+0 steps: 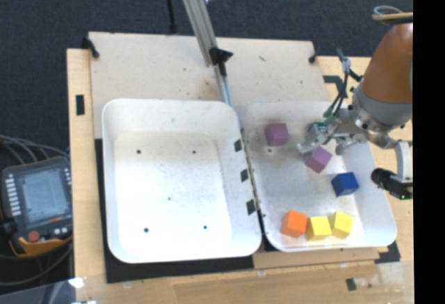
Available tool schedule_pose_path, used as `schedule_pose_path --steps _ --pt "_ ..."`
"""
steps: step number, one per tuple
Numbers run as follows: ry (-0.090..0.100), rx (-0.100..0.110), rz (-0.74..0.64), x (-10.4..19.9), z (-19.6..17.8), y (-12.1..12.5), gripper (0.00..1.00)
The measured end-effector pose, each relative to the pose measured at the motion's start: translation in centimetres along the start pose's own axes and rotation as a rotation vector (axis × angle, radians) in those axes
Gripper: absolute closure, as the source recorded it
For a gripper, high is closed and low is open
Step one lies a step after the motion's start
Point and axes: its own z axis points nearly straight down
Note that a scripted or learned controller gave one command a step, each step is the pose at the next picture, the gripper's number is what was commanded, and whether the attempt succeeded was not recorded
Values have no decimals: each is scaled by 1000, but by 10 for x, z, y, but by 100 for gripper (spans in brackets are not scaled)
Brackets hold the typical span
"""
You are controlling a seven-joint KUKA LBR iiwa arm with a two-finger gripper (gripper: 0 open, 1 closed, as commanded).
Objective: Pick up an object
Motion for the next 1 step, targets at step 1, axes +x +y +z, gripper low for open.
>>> schedule_pose_path --steps 1 --pt "0 0 3 3 47 8 0"
